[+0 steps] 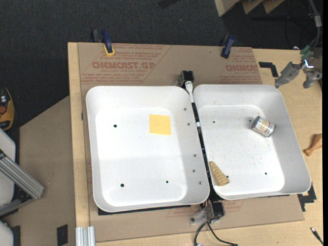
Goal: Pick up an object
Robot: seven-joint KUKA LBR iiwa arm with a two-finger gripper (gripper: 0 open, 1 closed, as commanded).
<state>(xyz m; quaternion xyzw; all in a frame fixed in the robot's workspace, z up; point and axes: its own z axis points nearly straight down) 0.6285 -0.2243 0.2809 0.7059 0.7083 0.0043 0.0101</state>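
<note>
Grey gripper: I see it at the right edge, off the bins; finger state I can't tell.
Right bin: small can, tan cone.
Left bin: yellow square.

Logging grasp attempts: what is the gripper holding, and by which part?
Nothing. The gripper sits outside the bins; the can, yellow square and cone lie untouched.

A flat yellow square lies in the left bin, toward its far middle. A small silver can rests on its side in the right bin, near the far right part of the floor. A tan ridged cone lies by that bin's near left corner, its narrow end pointing away.
</note>
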